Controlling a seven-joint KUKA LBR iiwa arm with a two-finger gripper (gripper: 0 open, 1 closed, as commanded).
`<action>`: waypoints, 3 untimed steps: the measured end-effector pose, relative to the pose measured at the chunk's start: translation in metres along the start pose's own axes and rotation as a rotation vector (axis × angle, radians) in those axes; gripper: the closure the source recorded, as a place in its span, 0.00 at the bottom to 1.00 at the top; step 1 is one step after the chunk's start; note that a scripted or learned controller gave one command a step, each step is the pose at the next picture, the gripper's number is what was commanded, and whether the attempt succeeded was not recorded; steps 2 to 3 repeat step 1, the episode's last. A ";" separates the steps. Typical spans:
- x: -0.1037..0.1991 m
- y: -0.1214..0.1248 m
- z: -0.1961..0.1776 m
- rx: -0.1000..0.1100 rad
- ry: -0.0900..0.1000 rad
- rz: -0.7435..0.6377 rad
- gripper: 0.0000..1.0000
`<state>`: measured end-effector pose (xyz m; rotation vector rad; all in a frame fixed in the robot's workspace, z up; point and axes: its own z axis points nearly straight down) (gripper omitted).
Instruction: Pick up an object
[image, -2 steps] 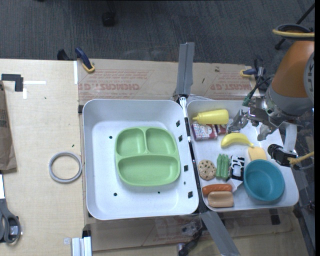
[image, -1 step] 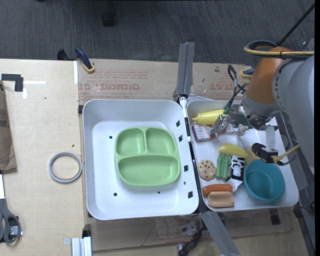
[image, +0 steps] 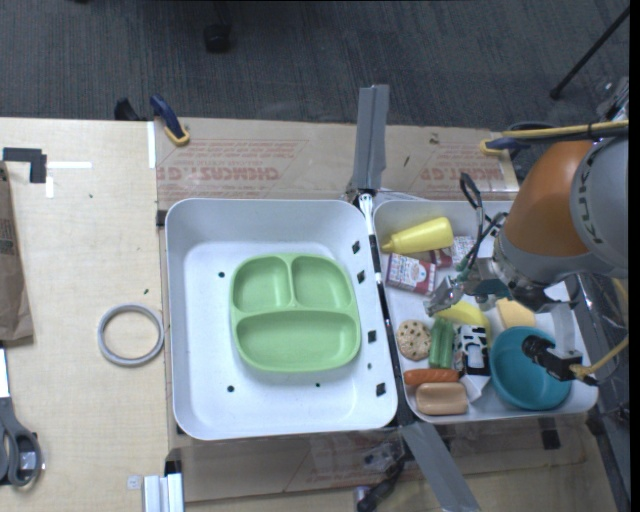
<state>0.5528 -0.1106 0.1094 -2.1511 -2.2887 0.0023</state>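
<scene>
The right bin (image: 425, 204) holds several toy foods: a yellow squeeze bottle (image: 418, 236), a red packet (image: 408, 271), a cookie (image: 412, 339), a green pickle (image: 441, 342), a yellow piece (image: 463, 313), an orange sausage (image: 430, 377), a hot dog bun (image: 441, 399) and a teal bowl (image: 525, 372). My gripper (image: 447, 296) reaches in from the right and hangs low over the bin's middle. It sits just above the yellow piece and right of the red packet. The wrist hides how it stands against the items below it.
The left bin (image: 182, 300) carries a green divided plate (image: 295, 312). A grey ring (image: 131, 333) lies on the bench at left, with scissors (image: 18, 452) near the bottom left corner. A black-and-white item (image: 473, 351) lies beside the bowl.
</scene>
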 end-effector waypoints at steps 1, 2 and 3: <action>-0.001 0.000 -0.009 -0.001 -0.001 0.003 1.00; -0.001 0.000 -0.009 -0.001 -0.001 0.003 1.00; -0.001 0.000 -0.009 -0.001 -0.001 0.003 1.00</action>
